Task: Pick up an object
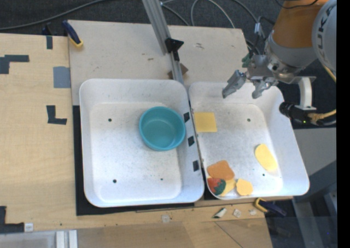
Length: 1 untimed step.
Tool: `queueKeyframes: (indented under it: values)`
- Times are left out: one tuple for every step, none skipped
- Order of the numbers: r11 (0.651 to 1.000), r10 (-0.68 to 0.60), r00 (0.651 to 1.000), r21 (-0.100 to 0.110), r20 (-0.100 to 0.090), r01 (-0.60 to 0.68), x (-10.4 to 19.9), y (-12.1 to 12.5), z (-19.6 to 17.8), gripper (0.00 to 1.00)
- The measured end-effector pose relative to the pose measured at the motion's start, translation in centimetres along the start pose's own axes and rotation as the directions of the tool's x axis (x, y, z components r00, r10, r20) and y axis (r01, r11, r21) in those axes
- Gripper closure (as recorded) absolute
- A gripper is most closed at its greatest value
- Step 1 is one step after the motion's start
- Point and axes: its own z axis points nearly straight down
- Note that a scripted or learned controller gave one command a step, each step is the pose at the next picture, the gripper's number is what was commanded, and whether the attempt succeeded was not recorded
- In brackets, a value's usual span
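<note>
My gripper [243, 88] hangs over the back edge of the right bin [287, 134], its two grey fingers spread apart with nothing between them. Below it and to the left a flat yellow square [206, 122] lies near the bin's left wall. A yellow oval piece [266, 157] rests toward the right side. At the front of that bin sit an orange piece [220, 169], a small red and green piece [217, 186] and a small yellow round piece [244, 187]. A teal bowl [161, 127] stands upright in the left bin [98, 148].
A slanted metal pole [158, 22] rises behind the bins, between them. Cables [208, 1] run across the dark surface at the back. A yellow-handled clamp [73, 34] sits at the board's back left corner, and another clamp [268, 206] lies by the right bin's front edge.
</note>
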Motion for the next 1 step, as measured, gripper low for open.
queueKeyframes:
  values:
    - [1.0,0.0,1.0,0.0,0.0,0.0,0.0,0.0,0.0,0.0]
